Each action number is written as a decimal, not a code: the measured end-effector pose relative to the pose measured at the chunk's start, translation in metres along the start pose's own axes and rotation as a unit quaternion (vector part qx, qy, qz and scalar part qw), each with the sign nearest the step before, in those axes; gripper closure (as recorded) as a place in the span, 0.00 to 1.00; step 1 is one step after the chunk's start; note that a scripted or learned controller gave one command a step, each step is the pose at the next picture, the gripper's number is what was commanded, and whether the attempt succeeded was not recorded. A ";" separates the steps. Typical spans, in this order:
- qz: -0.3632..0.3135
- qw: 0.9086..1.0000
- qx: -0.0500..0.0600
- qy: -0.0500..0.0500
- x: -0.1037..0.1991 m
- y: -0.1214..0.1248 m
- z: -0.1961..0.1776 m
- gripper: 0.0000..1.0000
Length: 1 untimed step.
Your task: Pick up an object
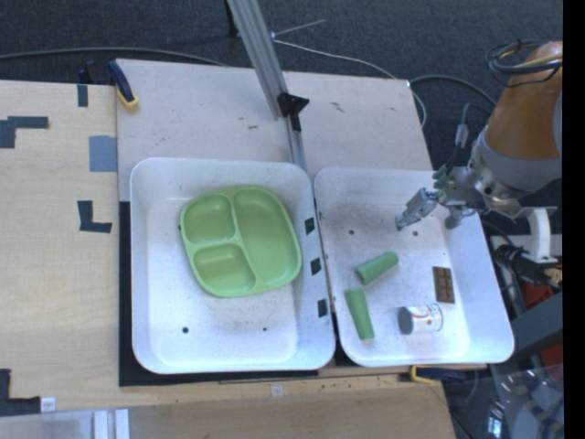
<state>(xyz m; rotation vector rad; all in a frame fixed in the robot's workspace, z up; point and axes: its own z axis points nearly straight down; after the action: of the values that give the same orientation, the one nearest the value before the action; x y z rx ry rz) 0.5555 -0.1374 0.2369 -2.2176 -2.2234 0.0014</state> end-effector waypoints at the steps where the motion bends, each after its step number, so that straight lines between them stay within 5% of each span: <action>1: 0.000 1.000 0.000 0.000 0.000 0.000 0.000 0.00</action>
<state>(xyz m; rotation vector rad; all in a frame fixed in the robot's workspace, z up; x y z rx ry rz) 0.5555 -0.1375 0.2369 -2.2177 -2.2236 0.0012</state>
